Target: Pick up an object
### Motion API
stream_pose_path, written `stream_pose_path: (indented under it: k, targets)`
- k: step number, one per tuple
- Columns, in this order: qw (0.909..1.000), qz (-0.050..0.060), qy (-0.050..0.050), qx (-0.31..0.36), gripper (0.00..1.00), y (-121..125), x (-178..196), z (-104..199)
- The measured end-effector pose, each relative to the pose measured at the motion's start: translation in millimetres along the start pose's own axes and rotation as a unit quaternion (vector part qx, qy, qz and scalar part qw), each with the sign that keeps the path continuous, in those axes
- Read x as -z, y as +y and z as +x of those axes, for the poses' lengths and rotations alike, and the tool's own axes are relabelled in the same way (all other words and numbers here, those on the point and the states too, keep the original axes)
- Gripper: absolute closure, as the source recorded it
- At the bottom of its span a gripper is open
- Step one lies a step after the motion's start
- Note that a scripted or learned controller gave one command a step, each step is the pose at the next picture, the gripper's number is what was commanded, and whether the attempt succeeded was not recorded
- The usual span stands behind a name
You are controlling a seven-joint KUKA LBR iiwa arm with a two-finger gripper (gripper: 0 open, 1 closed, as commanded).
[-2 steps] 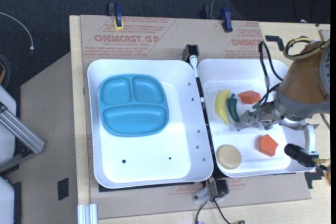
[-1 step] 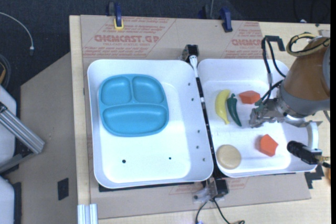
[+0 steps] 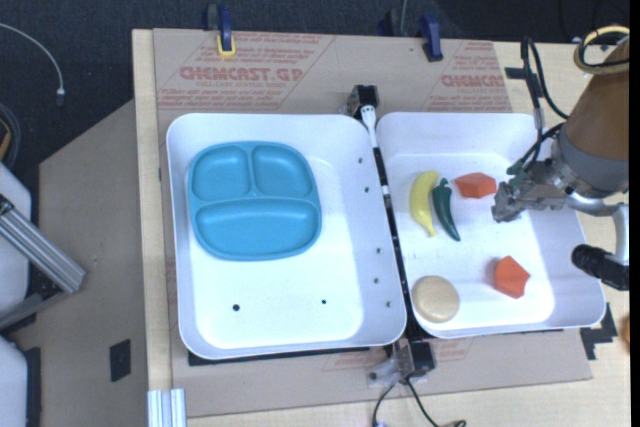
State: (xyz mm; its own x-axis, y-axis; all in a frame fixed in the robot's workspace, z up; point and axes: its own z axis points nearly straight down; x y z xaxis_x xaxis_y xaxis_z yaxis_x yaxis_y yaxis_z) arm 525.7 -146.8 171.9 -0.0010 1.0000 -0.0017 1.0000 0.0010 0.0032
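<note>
Five small things are lying in the right bin, and none of them is leaving it yet. Nearest to me, a round tan bun is sitting by the front wall, and just beyond it to the right a red block is resting on the floor of the bin, tipped a little on a corner. Further in, a yellow banana and a dark green pepper are lying side by side and touching, both with their long axes running roughly front to back, the pepper's thin tip pointing toward me. Next to them an orange-red block is lying with its longer side across the bin.

The gripper is hanging just right of that block, near it but apart from it as far as I can judge. Whether its fingers are spread or closed I cannot tell from here, and nothing is showing between them. The arm is reaching in from the right, which probably explains why it is working that side.

In the left bin a blue divided plate is sitting toward the back, well apart from everything. Two blue clamps are pinning the board at the far edge.

I would guess the orange-red block is the target, since it is closest.
</note>
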Motion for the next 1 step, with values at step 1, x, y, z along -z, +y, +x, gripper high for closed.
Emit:
stream_pose_path:
  k: [1]
  targets:
    - [1.0, -0.001, 0.0, 0.0, 1.0, 0.6, 42.3, -1.8]
